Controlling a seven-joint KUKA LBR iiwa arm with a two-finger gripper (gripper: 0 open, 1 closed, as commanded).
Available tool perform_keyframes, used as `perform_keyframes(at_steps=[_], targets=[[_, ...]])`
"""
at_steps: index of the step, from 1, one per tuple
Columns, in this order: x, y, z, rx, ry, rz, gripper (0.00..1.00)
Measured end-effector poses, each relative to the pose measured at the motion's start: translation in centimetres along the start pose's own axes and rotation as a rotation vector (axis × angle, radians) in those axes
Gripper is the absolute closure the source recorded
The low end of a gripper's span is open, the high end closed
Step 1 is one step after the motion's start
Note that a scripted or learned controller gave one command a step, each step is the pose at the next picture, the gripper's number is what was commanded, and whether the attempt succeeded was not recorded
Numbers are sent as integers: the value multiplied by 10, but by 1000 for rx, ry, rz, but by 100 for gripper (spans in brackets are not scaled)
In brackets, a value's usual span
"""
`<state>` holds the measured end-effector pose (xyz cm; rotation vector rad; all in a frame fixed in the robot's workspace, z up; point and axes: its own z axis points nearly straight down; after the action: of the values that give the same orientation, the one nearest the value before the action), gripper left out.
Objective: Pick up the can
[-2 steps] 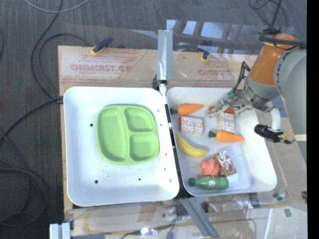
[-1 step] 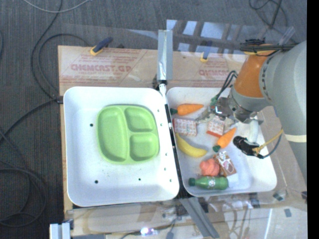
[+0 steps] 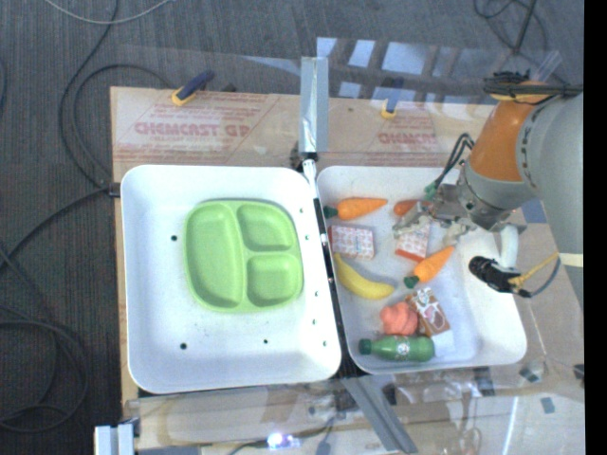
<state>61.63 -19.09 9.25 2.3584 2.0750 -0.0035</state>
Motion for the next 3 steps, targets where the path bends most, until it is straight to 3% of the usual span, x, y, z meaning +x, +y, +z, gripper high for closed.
perform_keyframes(at_steps=[1, 2, 3], targets=[[10, 16, 3, -8, -1, 113, 0], [10, 16, 3, -8, -1, 113, 0], [-11, 55, -17, 6, 6, 261, 0]])
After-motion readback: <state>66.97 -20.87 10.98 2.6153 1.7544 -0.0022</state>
